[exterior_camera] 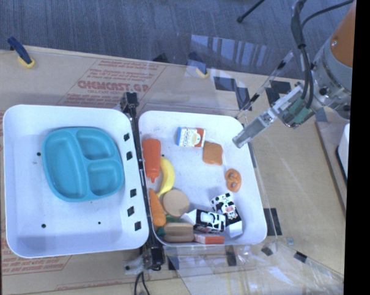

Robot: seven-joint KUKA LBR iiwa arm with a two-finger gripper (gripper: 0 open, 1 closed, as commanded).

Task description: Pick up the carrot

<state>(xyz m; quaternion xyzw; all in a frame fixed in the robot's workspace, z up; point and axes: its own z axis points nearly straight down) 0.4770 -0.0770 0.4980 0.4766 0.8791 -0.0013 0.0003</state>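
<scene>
The carrot is a short orange piece lying against the left wall of the right bin, near the front, partly tucked under a round tan bun. My gripper hangs over the bin's back right corner, pointing down and to the left. It is well away from the carrot, to its upper right, and nothing shows in it.
The right bin also holds an orange-red bottle, a banana, a small carton, an orange slice-like piece, a cow-patterned box and other toy food. A blue divided plate lies in the left bin.
</scene>
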